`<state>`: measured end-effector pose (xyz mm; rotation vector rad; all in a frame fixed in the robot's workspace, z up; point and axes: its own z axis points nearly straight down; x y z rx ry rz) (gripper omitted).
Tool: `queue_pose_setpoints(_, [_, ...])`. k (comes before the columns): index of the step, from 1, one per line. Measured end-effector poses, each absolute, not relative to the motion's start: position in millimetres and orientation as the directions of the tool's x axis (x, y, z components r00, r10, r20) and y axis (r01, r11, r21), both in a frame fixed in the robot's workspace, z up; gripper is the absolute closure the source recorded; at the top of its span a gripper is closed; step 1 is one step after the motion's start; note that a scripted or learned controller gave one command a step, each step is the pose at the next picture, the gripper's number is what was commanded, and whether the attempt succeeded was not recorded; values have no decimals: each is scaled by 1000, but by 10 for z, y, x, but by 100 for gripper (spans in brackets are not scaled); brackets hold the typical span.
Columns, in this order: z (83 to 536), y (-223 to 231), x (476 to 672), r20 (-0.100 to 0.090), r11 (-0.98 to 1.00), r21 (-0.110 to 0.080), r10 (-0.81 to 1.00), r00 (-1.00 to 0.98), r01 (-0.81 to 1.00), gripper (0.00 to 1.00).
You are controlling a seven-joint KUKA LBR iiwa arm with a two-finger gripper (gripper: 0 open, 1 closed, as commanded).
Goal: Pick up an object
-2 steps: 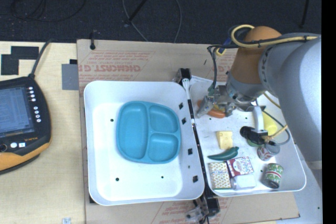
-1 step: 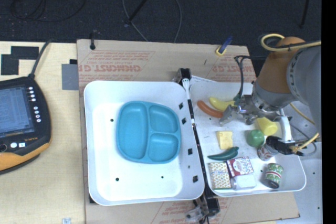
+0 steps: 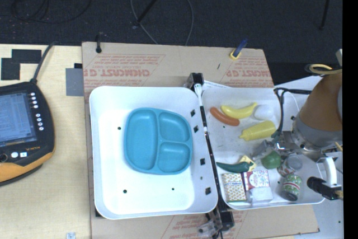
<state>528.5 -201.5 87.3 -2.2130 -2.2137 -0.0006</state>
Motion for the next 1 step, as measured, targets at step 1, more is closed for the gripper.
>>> queue_pose_setpoints(1, [980, -2048, 5307, 5, -6, -3, 1000, 6, 1000, 100])
